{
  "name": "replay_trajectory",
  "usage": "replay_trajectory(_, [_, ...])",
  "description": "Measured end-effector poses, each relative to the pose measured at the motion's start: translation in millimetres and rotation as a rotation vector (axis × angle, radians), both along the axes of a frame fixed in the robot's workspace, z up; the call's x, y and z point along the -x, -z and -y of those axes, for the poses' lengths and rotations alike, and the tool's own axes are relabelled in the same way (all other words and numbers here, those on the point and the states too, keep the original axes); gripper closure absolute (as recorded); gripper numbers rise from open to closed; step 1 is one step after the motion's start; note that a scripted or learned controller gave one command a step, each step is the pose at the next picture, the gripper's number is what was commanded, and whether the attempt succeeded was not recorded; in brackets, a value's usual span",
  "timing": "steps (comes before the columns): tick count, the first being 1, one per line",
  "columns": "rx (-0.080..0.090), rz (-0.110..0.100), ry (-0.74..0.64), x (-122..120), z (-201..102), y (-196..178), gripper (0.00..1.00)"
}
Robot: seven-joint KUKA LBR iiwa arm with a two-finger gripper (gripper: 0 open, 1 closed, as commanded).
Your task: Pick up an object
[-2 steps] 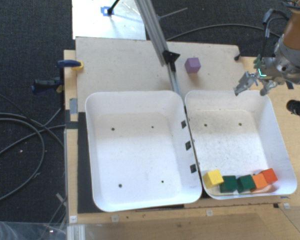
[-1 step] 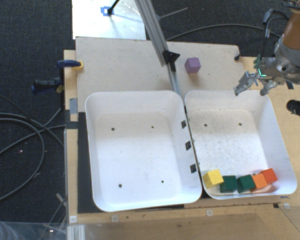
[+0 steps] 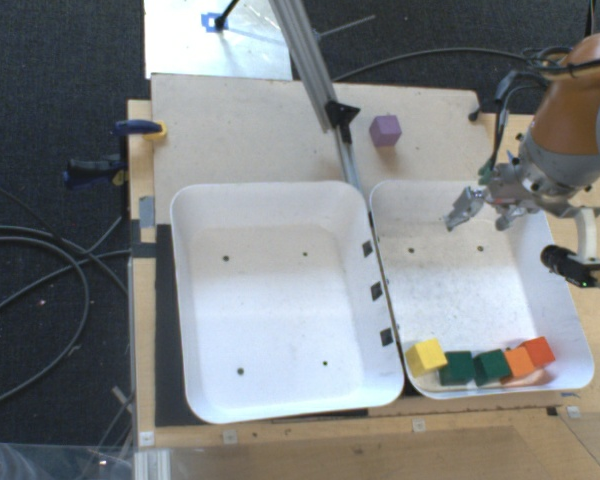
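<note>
Along the front wall of the right bin (image 3: 450,283) lies a row of blocks: a yellow one (image 3: 426,355), two dark green ones (image 3: 457,367) (image 3: 492,365), an orange one (image 3: 521,361) and a red-orange one (image 3: 539,350). My gripper (image 3: 485,212) hovers over the bin's far right part, well behind the row. It is open, its two fingers spread apart with nothing between them. The grey arm with its orange band (image 3: 580,78) comes in from the right.
A purple block (image 3: 385,130) sits on the bench behind the bins. The left bin (image 3: 270,298) is beside the right one. A slanted metal pole (image 3: 315,68) crosses the bench to the divide between the bins. A blue and yellow clamp (image 3: 140,128) grips the bench's left edge.
</note>
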State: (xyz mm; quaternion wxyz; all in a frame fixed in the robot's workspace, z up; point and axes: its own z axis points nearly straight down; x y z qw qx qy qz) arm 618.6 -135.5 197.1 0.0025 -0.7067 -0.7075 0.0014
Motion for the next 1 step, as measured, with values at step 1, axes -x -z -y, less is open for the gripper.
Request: replay_trajectory(1, [-0.001, -0.003, 0.002, 99.8, -2.2, 72.2, 0.00])
